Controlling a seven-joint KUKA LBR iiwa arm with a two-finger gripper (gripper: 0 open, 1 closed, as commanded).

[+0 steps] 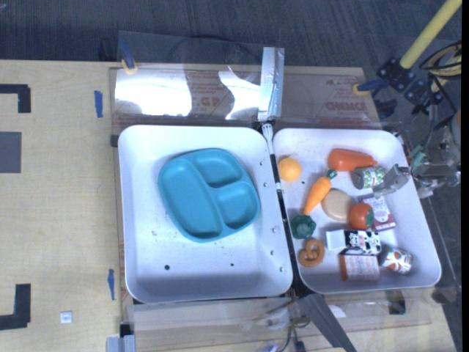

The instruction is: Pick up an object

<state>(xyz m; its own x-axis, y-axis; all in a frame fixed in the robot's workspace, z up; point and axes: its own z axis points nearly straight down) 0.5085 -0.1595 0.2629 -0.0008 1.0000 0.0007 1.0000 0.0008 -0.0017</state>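
The right bin (418,218) holds several toy foods. An orange ball (289,169) lies at its left, with a carrot (317,193) slanting beside it. A long red-orange piece (350,158) lies at the back, next to a green can (368,177). In the middle sit a beige lump (336,204) and a tomato (360,215). Toward the front are a green broccoli piece (303,226), a brown pretzel (311,252), a black-and-white carton (363,240), a red box (359,266) and a small bottle (396,259).
The left bin (139,255) holds a blue divided plate (209,193). A clear plastic sheet (190,86) stands behind the bins. A yellow pole (436,20) and cables (440,64) are at the upper right. Grey hardware (429,169) sits at the right bin's rim.
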